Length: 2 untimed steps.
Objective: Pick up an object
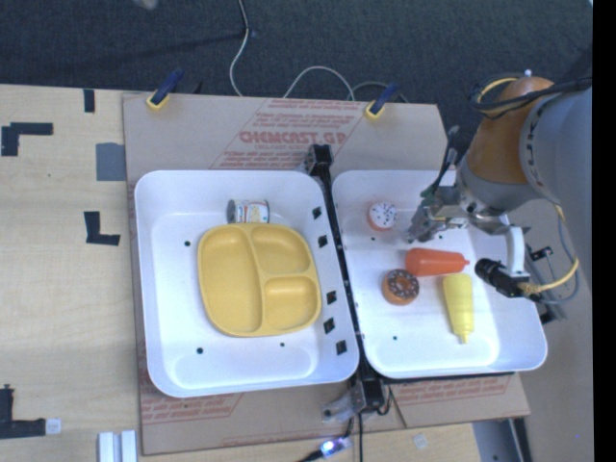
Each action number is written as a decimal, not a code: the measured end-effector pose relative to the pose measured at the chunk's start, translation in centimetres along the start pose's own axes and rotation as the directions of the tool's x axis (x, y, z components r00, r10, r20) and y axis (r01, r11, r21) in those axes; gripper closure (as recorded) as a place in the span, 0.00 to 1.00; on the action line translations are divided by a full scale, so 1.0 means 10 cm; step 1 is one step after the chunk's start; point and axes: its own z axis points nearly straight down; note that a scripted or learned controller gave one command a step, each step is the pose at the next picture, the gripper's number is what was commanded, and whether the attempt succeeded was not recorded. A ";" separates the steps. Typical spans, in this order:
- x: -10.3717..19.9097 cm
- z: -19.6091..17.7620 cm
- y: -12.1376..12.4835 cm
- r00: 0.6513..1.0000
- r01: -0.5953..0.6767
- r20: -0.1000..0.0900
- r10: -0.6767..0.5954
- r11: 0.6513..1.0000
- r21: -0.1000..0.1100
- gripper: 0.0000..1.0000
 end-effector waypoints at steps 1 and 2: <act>-0.08 -0.47 -0.01 1.000 -0.004 -0.010 0.004 1.000 0.028 1.00; -0.08 -1.11 0.01 1.000 -0.003 -0.010 0.003 1.000 0.025 1.00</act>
